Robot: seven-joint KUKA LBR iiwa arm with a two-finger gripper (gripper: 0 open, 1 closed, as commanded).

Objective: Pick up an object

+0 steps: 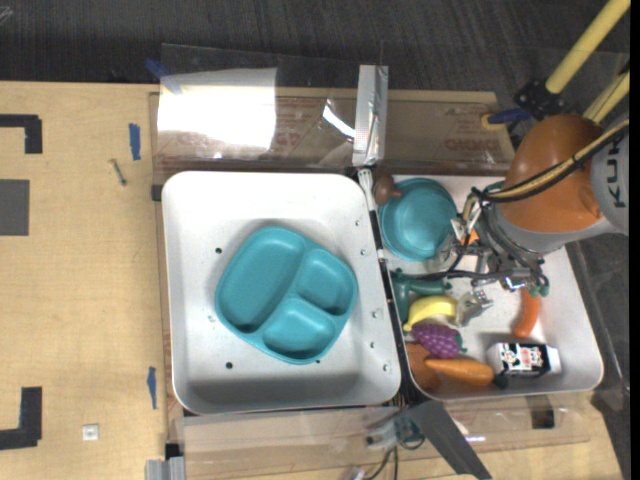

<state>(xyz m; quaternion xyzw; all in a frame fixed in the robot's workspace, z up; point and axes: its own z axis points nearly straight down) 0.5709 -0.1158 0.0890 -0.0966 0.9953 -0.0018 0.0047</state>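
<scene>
Nearest the lens, an orange carrot (459,371) and a small black-and-white carton (521,359) lie at the right bin's (585,343) front edge, with purple grapes (438,341) and a yellow banana (431,312) just behind. Gripper (478,290) hangs low over this clutter beside a second carrot (527,313); finger state: cannot tell. Left bin (190,268) holds a teal divided tray (287,293); a teal bowl (417,218) sits at the right bin's rear.

Toy food (440,340) in right bin (578,320)
</scene>
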